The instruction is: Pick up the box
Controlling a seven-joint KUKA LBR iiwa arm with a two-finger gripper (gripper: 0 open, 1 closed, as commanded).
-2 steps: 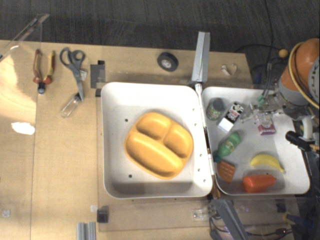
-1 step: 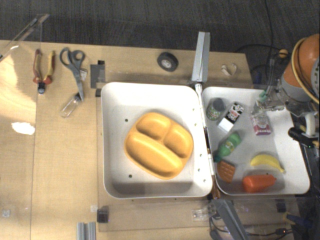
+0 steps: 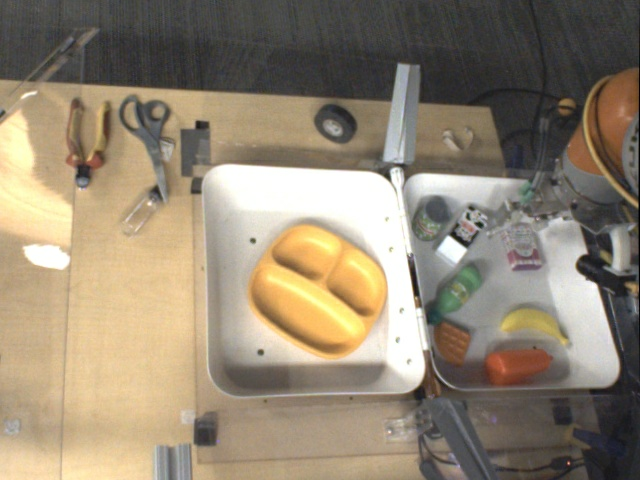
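Gripper [image 3: 522, 214] hangs low over the right bin [image 3: 600, 373], near its back wall; whether it is open or closed cannot be told at this size. Nothing visibly sits in it. The box [image 3: 524, 256], small, white with a pinkish face, lies on the bin floor just in front of it, so the pick seems not yet made: closing and lifting remain. A black-and-white packet [image 3: 467, 224], a green bottle [image 3: 459, 289] and a banana [image 3: 533, 322] lie nearby. No label is legible.
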